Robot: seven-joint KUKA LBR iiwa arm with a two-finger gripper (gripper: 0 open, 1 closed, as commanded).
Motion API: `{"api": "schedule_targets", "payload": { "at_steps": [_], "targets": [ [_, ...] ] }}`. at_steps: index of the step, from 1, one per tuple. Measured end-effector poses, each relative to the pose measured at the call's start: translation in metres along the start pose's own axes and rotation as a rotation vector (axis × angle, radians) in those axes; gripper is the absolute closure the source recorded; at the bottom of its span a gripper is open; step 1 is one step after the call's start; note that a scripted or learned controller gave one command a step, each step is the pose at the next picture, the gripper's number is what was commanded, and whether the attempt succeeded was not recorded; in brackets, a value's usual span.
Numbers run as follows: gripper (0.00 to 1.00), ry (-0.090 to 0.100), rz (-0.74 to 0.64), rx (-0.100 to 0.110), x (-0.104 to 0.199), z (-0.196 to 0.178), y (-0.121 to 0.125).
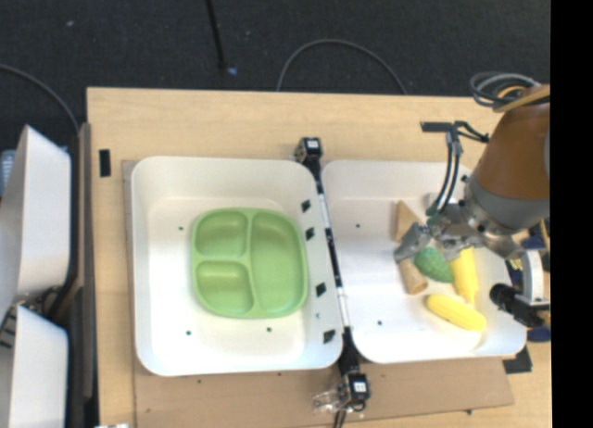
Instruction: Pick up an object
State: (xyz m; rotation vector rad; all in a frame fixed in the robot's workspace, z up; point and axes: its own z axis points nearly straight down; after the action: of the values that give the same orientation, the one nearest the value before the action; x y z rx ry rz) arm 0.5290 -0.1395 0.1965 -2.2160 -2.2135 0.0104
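Observation:
My gripper (433, 246) hangs low over the right bin (371, 324), under the orange wrist band. It looks open, with one grey finger (408, 249) on the left and the other on the right. A green object (433, 264) lies just below, between the fingers and partly hidden by them; I cannot tell if they touch it. Beside it lie a yellow piece (464, 275), a second yellow piece (455, 311), a tan cylinder (412, 278) and a tan wedge (403, 220).
The left bin (157, 324) holds a green divided plate (249, 262). A black-clipped divider (326, 250) runs between the two bins. Cables hang near the arm at the right bin's far right corner.

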Motion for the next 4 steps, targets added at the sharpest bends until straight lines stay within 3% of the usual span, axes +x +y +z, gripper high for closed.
{"api": "schedule_targets", "payload": {
  "at_steps": [1,3,4],
  "targets": [
    [0.0,-0.002,-0.003,-0.012,0.0,-0.006,0.003],
    [0.0,-0.003,0.001,-0.009,-0.001,0.098,0.007],
    [1.0,-0.002,0.008,-0.015,-0.001,0.085,0.008]
  ]
}}
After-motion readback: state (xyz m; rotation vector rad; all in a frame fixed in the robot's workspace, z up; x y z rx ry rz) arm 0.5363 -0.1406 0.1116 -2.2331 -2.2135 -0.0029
